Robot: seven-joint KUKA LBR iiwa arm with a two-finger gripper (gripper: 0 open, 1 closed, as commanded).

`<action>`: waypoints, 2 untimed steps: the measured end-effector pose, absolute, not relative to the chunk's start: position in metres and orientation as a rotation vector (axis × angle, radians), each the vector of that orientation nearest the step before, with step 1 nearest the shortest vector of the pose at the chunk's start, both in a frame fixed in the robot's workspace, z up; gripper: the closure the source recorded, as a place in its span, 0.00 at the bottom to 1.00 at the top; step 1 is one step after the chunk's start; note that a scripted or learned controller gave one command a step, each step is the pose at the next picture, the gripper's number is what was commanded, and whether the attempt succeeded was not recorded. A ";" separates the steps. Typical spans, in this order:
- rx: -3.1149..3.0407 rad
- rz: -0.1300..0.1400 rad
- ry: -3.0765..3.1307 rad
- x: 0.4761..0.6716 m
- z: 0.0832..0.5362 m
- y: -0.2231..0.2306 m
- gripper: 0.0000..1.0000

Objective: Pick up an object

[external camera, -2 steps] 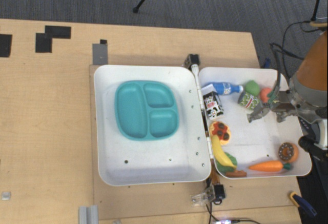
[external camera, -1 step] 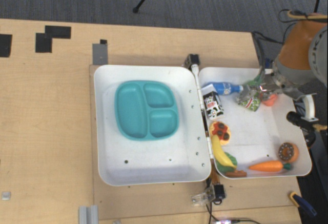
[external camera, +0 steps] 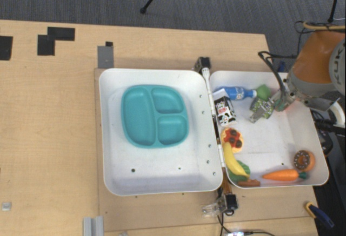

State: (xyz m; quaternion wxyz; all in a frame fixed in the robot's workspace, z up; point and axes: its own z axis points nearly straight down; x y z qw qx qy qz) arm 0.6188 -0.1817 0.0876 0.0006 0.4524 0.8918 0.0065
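- A teal divided plate (external camera: 155, 116) is seen lying flat in the left bin (external camera: 116, 175), well apart from the fingers, far to their left.
- A rim joint between the two bins is seen to the left of the fingers, with a black clamp (external camera: 203, 62) at its far end.
- A black-and-white carton (external camera: 224, 110) is found against the left wall of the right bin (external camera: 319, 175), to the left of the fingers and slightly nearer the camera.
- A blue bottle (external camera: 234, 93) is laid on its side just left of the fingers, its cap end directed towards them.
- A red-and-yellow toy (external camera: 232, 137), a banana (external camera: 233, 162) and a brown piece (external camera: 248, 182) are grouped in the near left corner of the right bin, well below the fingers.
- The gripper (external camera: 263, 108) is positioned low over the far part of the right bin; its green-tinted fingers are set at a slant.
- Whether the fingers are spread or closed cannot be told, and nothing is seen between them.
- A green object (external camera: 263, 91) is located just beside the fingers, on their far side; contact cannot be confirmed.
- A carrot (external camera: 281, 175) is laid along the near wall, well apart from the fingers.
- A doughnut (external camera: 304, 160) is placed near the right corner, just beside the carrot's leafy end.
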 end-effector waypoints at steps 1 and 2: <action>1.340 0.006 2.853 0.663 0.085 -0.202 0.00; 1.340 0.005 2.852 0.663 0.085 -0.203 0.00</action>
